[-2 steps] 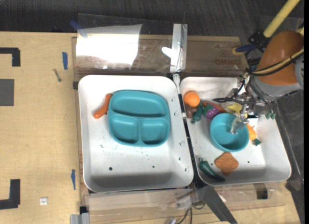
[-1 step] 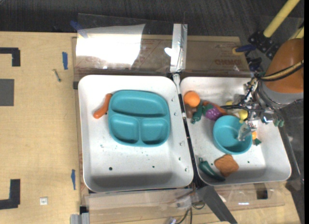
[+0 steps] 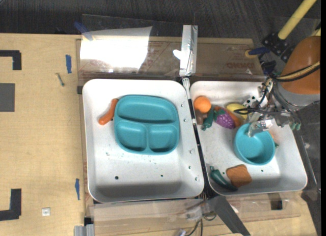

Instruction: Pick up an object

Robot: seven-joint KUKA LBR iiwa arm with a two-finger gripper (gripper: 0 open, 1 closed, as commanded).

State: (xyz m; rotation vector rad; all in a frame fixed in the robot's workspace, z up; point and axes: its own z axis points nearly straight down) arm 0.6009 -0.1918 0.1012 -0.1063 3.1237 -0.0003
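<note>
While poised at blue bowl [image 3: 254, 146] rim, fingers [image 3: 261, 124] gap unreadable; cannot tell any hold.

Arm [image 3: 300, 72] comes in from the right edge, orange band up top, grey wrist angled down and leftward. Hand [image 3: 259, 123] sits low at the wrist's end, cables bunched around it. Wiring clutters the tip, so its state is unreadable.

No lettering, label, brand or number can be read anywhere. The faint reddish print on the brown cardboard strip [image 3: 232, 63], just behind the right-hand shallow white bin [image 3: 298, 171], is too blurred to make out.
</note>
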